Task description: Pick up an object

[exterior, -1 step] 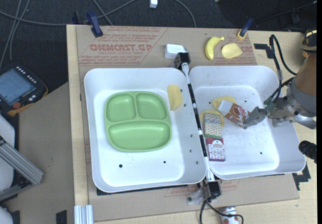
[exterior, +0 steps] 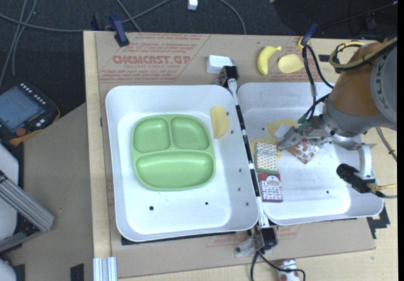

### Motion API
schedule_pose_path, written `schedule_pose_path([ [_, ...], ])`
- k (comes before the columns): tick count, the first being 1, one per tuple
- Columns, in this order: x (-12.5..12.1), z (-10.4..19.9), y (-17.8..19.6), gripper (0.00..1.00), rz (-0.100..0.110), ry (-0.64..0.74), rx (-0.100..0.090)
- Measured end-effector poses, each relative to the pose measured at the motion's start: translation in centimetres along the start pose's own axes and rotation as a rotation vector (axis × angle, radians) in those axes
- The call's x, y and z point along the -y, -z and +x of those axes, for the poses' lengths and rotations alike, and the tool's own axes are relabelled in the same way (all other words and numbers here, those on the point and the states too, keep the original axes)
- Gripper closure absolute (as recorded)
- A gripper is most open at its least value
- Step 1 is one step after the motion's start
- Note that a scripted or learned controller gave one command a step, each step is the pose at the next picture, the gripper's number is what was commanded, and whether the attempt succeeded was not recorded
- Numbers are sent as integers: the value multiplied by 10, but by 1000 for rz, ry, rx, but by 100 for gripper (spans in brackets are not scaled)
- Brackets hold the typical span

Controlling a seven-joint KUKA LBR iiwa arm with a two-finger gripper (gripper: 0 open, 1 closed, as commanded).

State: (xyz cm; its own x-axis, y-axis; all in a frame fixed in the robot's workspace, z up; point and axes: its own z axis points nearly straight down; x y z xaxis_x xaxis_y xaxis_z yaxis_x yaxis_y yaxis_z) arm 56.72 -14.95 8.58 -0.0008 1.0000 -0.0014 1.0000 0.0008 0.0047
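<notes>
The arm reaches in from the right over the right bin (exterior: 353, 207), its gripper (exterior: 295, 139) low above the bin floor. The fingers (exterior: 287, 141) are closed on a small red-and-white packet (exterior: 305, 150), which sits tilted between them near the bin's middle. Just left lie a green-patterned packet (exterior: 266, 155) and, below it, a red packet (exterior: 271, 186). The left bin (exterior: 126, 210) holds a green tray (exterior: 173, 152) and a yellow chip (exterior: 219, 121). A banana (exterior: 267, 59) lies on the tabletop (exterior: 158, 59).
</notes>
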Motion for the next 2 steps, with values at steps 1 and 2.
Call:
schedule_pose_path([
  [1,-1,0,11,100,-3,-1,1],
  [2,5,91,99,100,4,1,-2],
])
